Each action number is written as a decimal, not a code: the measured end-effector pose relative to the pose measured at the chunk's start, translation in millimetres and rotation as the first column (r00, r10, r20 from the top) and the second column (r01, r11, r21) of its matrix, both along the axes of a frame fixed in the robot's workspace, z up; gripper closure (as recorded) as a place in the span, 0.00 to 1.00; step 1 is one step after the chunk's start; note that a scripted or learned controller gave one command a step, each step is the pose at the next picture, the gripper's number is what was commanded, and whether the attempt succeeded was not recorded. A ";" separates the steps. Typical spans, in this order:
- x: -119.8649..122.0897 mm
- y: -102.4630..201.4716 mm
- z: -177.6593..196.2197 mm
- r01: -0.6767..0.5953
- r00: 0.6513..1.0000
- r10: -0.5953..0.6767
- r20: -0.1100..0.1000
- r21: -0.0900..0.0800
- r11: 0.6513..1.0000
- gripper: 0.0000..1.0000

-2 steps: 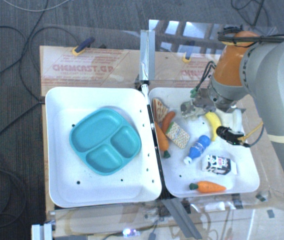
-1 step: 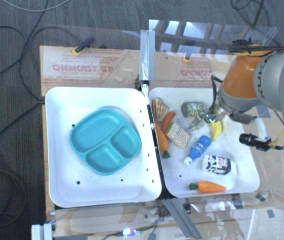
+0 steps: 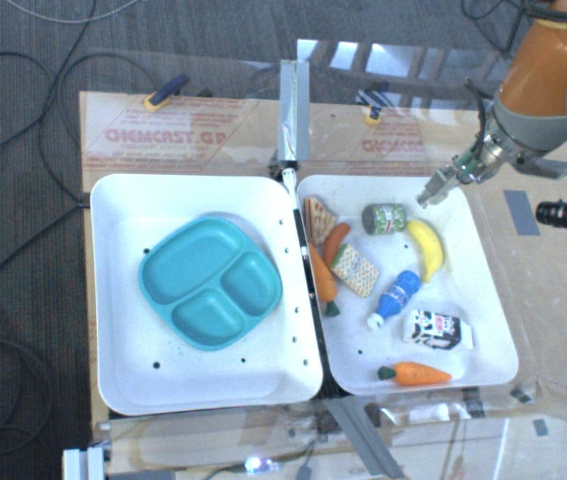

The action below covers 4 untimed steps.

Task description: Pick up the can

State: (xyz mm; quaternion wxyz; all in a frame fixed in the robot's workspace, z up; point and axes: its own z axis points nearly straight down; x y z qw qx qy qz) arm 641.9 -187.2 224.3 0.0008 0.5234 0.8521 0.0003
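Observation:
The can (image 3: pixel 384 218), small with a dark green label, lies on its side near the back of the right bin (image 3: pixel 493 308). My gripper (image 3: pixel 433 192) hangs over the bin's back right rim, a short way right of the can and slightly behind it, apart from it. Nothing shows held in it. The grey arm with its orange band (image 3: pixel 548 53) reaches in from the upper right.
A banana (image 3: pixel 426 246) lies just right of the can. A blue bottle (image 3: pixel 395 298), a milk carton (image 3: pixel 433 330), carrots (image 3: pixel 415 374) (image 3: pixel 323 273), a waffle piece (image 3: pixel 354 270) and a toast slice (image 3: pixel 316 215) share the right bin. A teal divided plate (image 3: pixel 211 281) sits in the left bin (image 3: pixel 123 368).

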 end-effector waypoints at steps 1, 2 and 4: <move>0.0 0.2 -0.1 0.000 1.000 0.000 0.000 0.001 1.000 0.00; 11.1 10.6 -94.4 0.034 0.999 -0.034 -0.003 -0.001 0.999 0.00; 31.4 17.9 -122.6 0.257 0.966 -0.257 0.010 0.003 0.966 1.00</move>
